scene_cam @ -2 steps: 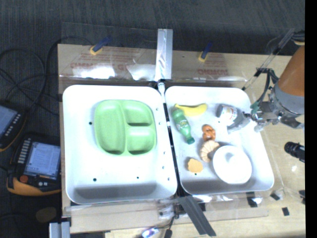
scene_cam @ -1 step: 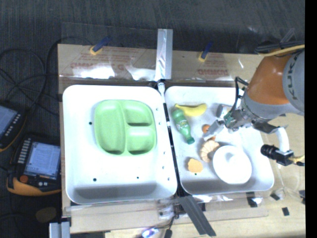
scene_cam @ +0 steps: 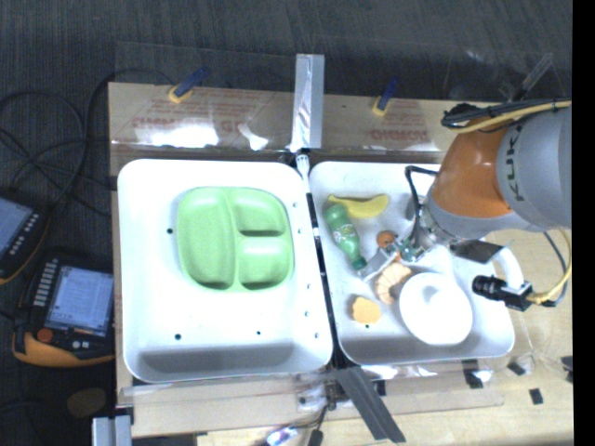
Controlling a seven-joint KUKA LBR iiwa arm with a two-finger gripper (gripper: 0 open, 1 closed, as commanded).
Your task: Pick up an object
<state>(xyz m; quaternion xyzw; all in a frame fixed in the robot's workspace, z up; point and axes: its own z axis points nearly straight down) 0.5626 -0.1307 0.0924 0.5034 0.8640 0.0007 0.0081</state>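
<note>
Nearest in the right bin (scene_cam: 502,347) sit a white bowl (scene_cam: 435,309) and an orange piece (scene_cam: 366,311). Beyond them the pincer (scene_cam: 398,252) hangs low over a small orange object (scene_cam: 392,282); whether it is apart or together I cannot tell. Farther back lie a green bottle (scene_cam: 342,231) and a banana (scene_cam: 360,205). The bottle looks light, stiff and slick: best gripped across its middle.

so the bench (scene_cam: 521,416) has two shallow white bins sitting side by side on it, left bin (scene_cam: 139,249) and right bin (scene_cam: 483,347), edges touching in the middle, clear plastic sheet (scene_cam: 223,124) along the back
</note>
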